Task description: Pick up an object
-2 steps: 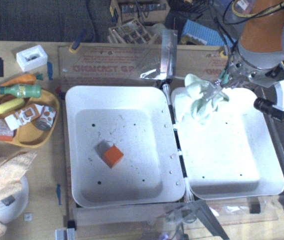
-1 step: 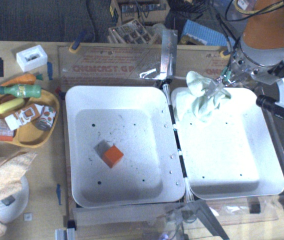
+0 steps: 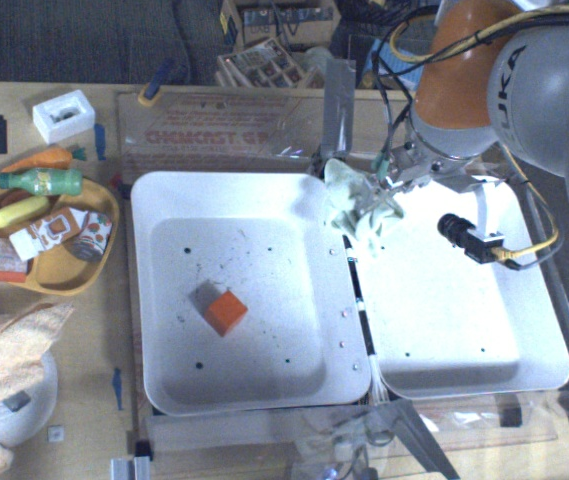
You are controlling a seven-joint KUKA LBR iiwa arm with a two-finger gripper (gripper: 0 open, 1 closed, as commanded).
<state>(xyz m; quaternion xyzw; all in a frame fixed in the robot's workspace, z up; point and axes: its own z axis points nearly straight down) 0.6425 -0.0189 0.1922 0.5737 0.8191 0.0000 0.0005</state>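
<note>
An orange cube lies in the left bin, a little left of its middle, with a short grey shadow beside it. A pale green and white crumpled object sits at the far left corner of the right bin, against the divider between the bins. My gripper is low over that pale object and touches or overlaps its right side. The grey arm with its orange band reaches in from the upper right. A black part with a yellow cable hangs off the wrist.
Left of the bins, a wooden bowl holds toy food and a green bottle. A small white box sits behind the bowl. A beige cloth lies at the lower left. A clear panel stands behind the left bin.
</note>
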